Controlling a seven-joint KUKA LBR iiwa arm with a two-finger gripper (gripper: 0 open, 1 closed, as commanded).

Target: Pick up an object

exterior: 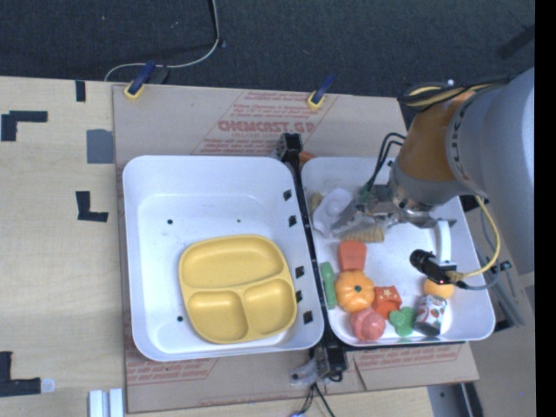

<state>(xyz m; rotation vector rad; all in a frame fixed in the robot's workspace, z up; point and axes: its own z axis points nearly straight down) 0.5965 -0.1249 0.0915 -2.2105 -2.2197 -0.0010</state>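
- The gripper hangs low over the right bin's far-left part, near the divider between the bins. Something pale lies just under it, too blurred to name, and I cannot tell how the gripper is set or whether it has anything.
- No object is clearly lifted, so the pick looks unfinished. The likely targets are the pale piece below the tool and the orange block just nearer.
- Crowding is the main risk: the pumpkin, green stick, red block and pink ball touch or nearly touch near the bin's near edge, so a descent there may push neighbours or catch two.
- A grasp so near the divider may strike the bin wall.
- The left bin with its yellow tray lies well apart and seems safe.
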